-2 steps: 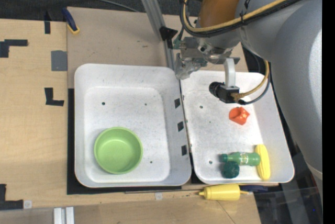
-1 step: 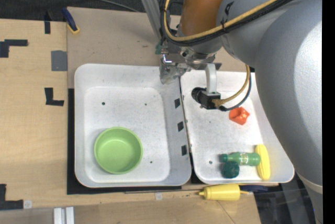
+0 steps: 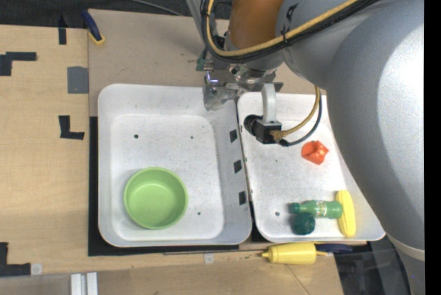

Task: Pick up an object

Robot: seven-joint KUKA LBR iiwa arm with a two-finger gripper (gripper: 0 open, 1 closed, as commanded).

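Here, the tool (image 3: 219, 95) hangs at upper centre over the bins' shared rim; its state cannot be told.

The counter (image 3: 41, 169) bears two white bins (image 3: 110, 149), side by side, and a yellow bottle (image 3: 293, 253) at their front edge.

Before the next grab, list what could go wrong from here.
1. The pincer hangs over the ridge between the bins, so coming down there may strike a rim.
2. The green bottle, yellow piece and dark green block lie crowded together; a grab may catch the wrong one.
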